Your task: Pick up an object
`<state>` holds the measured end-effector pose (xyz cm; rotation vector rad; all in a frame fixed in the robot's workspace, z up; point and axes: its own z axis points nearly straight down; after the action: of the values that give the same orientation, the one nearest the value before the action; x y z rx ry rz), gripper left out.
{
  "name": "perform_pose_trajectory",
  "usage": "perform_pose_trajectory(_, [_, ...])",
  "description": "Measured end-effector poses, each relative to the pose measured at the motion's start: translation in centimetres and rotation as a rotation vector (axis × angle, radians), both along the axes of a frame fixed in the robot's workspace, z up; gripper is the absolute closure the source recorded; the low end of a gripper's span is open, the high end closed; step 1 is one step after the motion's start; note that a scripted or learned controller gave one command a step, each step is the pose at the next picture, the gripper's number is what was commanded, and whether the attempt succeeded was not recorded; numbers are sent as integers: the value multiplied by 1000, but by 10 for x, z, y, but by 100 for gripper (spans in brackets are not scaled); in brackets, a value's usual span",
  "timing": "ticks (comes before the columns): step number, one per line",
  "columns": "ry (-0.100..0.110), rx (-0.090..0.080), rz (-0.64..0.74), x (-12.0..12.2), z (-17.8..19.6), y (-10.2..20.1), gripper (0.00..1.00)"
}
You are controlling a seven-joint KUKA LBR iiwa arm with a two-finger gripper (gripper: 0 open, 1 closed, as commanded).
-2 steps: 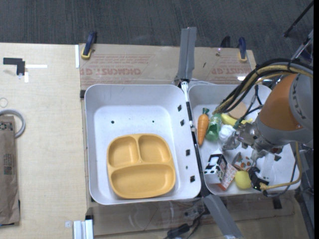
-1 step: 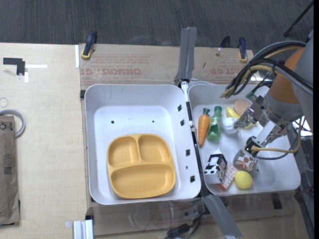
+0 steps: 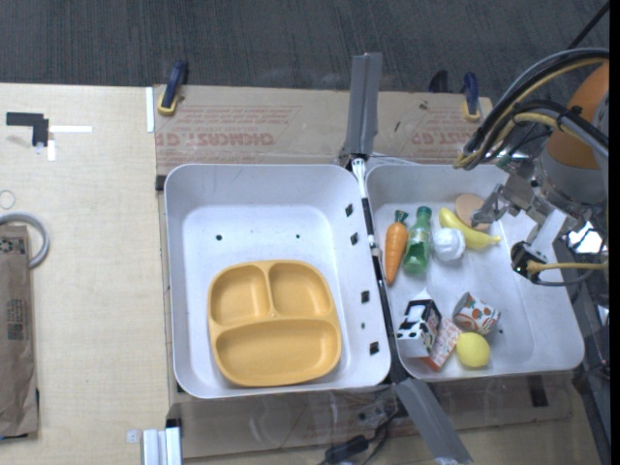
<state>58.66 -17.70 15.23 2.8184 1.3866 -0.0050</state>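
The right bin [image 3: 542,342] holds an orange carrot [image 3: 395,248], a green bottle [image 3: 418,242], a yellow banana [image 3: 469,232] with a white round object [image 3: 448,245] against it, and a tan disc [image 3: 471,205]. Near the bin's front lie a black-and-white box [image 3: 417,323], a red-and-white carton [image 3: 476,313] and a yellow lemon [image 3: 473,351]. My gripper [image 3: 506,204] hangs at the bin's back right, just right of the banana and the tan disc. Cables and the wrist hide its tip.
The left bin [image 3: 194,221] holds a yellow divided plate [image 3: 276,320]. A metal divider [image 3: 364,105] runs between the bins. Blue clamps [image 3: 174,85] hold cardboard behind them. A brown paper bag [image 3: 15,327] lies at the far left of the bench.
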Motion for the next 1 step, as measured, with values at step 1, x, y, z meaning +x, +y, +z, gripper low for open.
perform_pose_trajectory(1, [0, -1, -286, 20, 52, -34, 0])
